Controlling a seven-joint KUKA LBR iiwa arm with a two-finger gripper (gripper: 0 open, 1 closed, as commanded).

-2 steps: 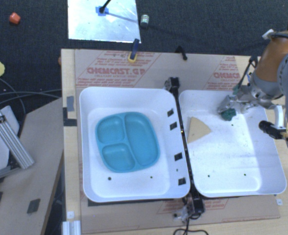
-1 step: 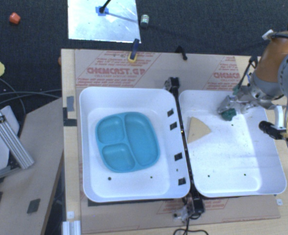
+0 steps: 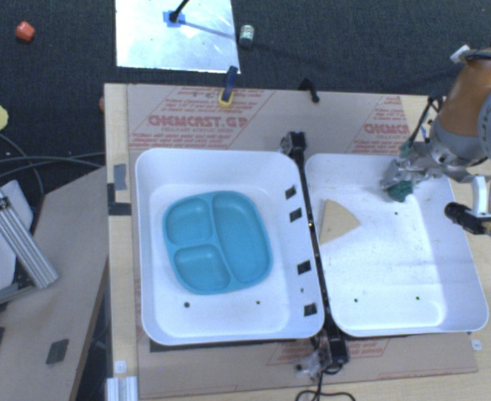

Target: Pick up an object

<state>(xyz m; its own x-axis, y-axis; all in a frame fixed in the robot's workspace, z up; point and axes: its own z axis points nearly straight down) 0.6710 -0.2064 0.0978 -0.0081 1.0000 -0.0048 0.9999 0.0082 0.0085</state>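
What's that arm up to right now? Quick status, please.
Tool low over the right bin's far right corner, a small teal object at its tip. Tan wedge lies apart near the divider. Blue tray in the left bin, untouched.

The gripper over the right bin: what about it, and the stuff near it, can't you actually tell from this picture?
- Gripper, camera view: too small and blurred to tell whether the fingers are open or shut.
- Teal thing at its tip: too small to identify, or to say whether it is held.
- Arm: cut off by the right edge.
- Tan wedge in the right bin: material unclear.
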